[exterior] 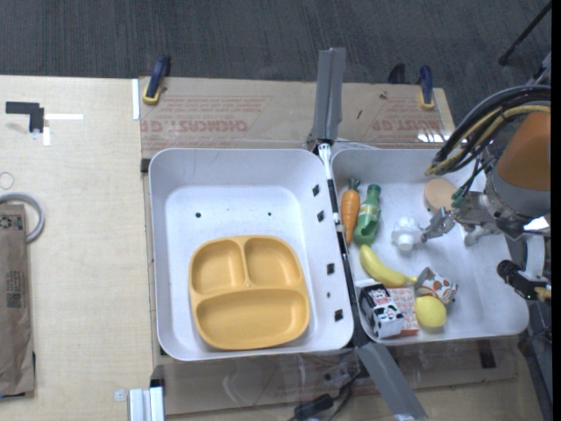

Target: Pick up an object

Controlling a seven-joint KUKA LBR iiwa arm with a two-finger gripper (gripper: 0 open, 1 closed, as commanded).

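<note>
The tool (436,227) is hovering beside a small white crumpled lump (405,234); can't tell its state. It's looking light and squashy, so pinching its middle seems best.

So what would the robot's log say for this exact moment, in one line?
stage: reaching | claw: low in right bin, beside white object | nothing seen held | yellow tray: left bin

The grey arm (517,178) enters from the right edge, its orange band sitting high near that edge, with black and yellow cables looping over the top. The wrist bends down and leftward, and the pincer (436,227) points left, low over the right-hand bin.
</note>
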